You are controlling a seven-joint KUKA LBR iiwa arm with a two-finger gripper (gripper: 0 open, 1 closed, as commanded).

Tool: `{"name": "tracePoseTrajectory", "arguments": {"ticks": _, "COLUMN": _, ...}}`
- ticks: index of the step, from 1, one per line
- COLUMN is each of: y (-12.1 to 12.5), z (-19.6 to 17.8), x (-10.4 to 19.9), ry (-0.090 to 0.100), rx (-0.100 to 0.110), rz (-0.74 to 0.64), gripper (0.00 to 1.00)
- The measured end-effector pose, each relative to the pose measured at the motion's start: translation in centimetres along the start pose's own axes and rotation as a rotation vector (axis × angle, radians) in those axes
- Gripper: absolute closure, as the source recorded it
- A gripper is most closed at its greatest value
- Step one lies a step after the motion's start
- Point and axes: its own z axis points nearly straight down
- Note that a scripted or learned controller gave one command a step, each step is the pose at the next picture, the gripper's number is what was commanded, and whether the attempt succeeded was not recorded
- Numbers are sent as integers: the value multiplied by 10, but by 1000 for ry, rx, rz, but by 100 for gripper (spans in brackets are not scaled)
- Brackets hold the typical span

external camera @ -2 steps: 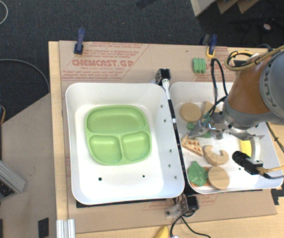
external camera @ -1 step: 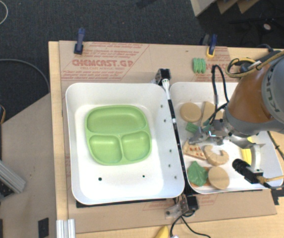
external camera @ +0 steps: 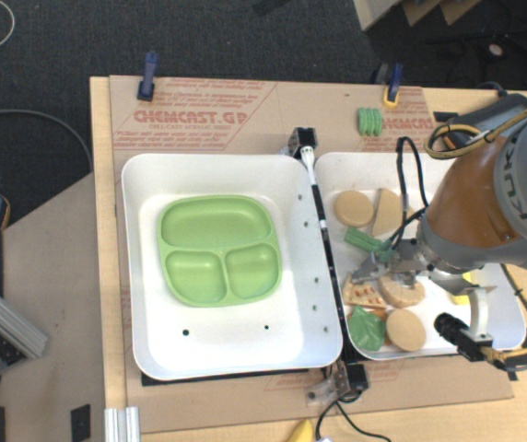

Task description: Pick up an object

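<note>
A bench covered in printed cardboard carries two shallow white bins side by side, seen from above at a slant. The left bin (external camera: pixel 144 247) holds a light green divided plate (external camera: pixel 219 250) with three compartments, lying flat near its middle. The right bin (external camera: pixel 333 168) holds a huddle of small toy foods, all close to the wall it shares with the left bin: two pale tan round pieces (external camera: pixel 355 208) toward the far end, a green strip (external camera: pixel 365 241) just nearer than those, a flat tan cracker with reddish marks (external camera: pixel 365 294), a round tan piece (external camera: pixel 402 293) beside the cracker, a dark green leaf-shaped piece (external camera: pixel 367 330) at the near end, and a tan bread roll (external camera: pixel 405 331) touching the leaf. The grey and orange arm (external camera: pixel 485 201) reaches in from the right and covers much of the right bin. Its gripper (external camera: pixel 380 267) sits low over the middle of the huddle, just above the cracker and the round piece; whether it has closed on anything cannot be told, since the wrist hides the tips. Judging by their look, the toy foods are probably light hollow plastic or foam, stiff enough to pinch but smooth, so a rounded one may squirt sideways. The bread roll looks the safest choice, taken across its middle; the flat cracker and leaf offer little edge to catch.
</note>
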Motion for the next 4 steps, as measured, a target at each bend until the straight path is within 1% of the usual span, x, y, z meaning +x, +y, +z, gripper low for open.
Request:
{"name": "tracePoseTrajectory", "arguments": {"ticks": 1, "y": 2, "z": -11, "x": 2, "ry": 3, "rx": -2, "rz": -3, "gripper": 100}}
{"name": "tracePoseTrajectory", "arguments": {"ticks": 2, "y": 28, "z": -101, "x": 77, "ry": 7, "rx": 5, "rz": -14, "gripper": 100}}
{"name": "tracePoseTrajectory", "arguments": {"ticks": 3, "y": 13, "z": -423, "x": 65, "ry": 4, "rx": -6, "rz": -6, "gripper": 100}}
{"name": "tracePoseTrajectory", "arguments": {"ticks": 4, "y": -25, "z": -274, "x": 69, "ry": 4, "rx": 32, "rz": -2, "gripper": 100}}
